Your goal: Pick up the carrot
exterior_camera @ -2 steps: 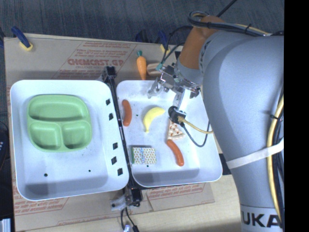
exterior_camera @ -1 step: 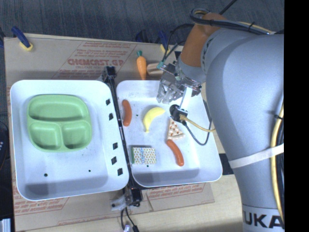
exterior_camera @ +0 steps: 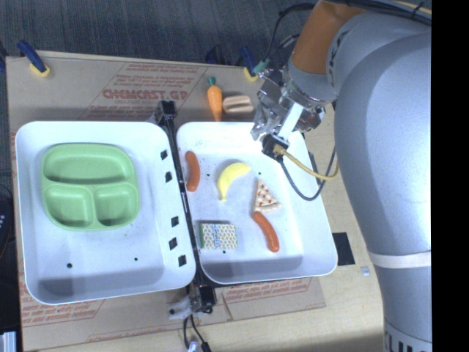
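While the grey arm (exterior_camera: pixel 381 123) reaches in from the frame's right, the left bin (exterior_camera: pixel 29 196) carries a green tray (exterior_camera: pixel 89 185). The hand (exterior_camera: pixel 264 129) hangs over the right bin's (exterior_camera: pixel 315 248) upper right corner; open or closed, I cannot tell. The carrot (exterior_camera: pixel 214 103) lies on the bench (exterior_camera: pixel 88 79) just above that bin, long axis up-down in the frame, green top toward the top edge.

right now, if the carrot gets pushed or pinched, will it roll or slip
The carrot looks rounded and tapered, so a sideways push would probably roll or swing it on the flat cardboard. It looks like a moulded toy, likely stiff and light. Its taper might let it slip from a pinch.
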`<state>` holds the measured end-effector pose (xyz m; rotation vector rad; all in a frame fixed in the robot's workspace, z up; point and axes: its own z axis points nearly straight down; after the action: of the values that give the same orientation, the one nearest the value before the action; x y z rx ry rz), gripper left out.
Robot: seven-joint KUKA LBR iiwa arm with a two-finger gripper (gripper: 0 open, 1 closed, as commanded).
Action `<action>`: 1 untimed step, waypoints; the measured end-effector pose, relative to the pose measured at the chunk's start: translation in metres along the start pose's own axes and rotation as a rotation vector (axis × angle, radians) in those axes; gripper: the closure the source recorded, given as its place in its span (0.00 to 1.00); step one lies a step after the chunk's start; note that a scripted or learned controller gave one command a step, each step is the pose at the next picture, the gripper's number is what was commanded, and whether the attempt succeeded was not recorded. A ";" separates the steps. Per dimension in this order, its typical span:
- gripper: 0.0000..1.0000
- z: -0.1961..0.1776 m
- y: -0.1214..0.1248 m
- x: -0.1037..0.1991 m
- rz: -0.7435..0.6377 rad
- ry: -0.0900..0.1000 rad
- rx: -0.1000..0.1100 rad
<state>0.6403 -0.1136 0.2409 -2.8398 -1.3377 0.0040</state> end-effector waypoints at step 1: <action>1.00 -0.046 -0.025 -0.056 0.214 -0.001 0.004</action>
<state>0.5855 -0.1410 0.2875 -2.9642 -1.0256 0.0089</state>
